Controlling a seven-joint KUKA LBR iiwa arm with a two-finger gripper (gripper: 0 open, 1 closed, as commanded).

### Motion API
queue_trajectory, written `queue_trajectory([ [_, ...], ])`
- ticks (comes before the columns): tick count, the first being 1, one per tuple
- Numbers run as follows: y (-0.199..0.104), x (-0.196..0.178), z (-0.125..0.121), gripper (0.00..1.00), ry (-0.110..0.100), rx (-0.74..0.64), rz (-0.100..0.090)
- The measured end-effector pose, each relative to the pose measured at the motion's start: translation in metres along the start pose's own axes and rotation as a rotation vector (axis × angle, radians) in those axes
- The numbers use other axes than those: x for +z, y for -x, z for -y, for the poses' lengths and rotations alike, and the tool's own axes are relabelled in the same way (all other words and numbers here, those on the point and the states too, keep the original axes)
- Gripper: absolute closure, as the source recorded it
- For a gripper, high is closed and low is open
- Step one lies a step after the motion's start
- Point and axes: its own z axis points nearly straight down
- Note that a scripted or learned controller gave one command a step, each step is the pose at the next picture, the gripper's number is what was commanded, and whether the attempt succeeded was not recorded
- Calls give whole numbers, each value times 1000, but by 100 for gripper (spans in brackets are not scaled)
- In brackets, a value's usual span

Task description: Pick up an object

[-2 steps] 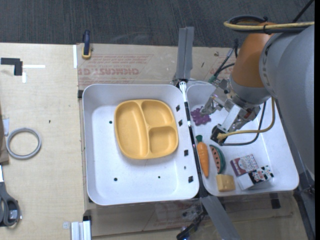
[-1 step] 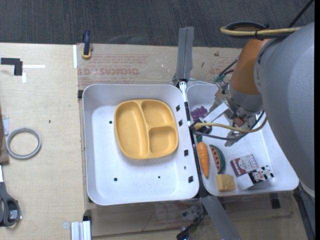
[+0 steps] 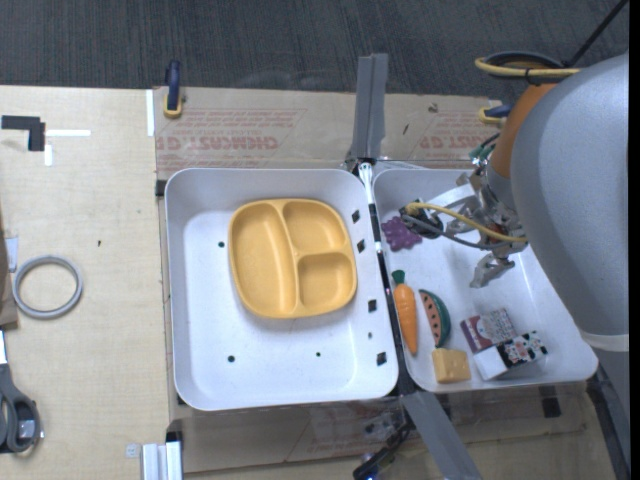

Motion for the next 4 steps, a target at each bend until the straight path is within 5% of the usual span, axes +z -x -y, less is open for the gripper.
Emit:
queue_trajectory([
  [1,-52,29,-13,0,0,-37,0],
  [2,-40,-17,-66,0,1,-168,-2],
  [3,-20,-29,-7,0,-1,-57,-1],
  [4,-37,-45,-42,0,0,-52,-2],
])
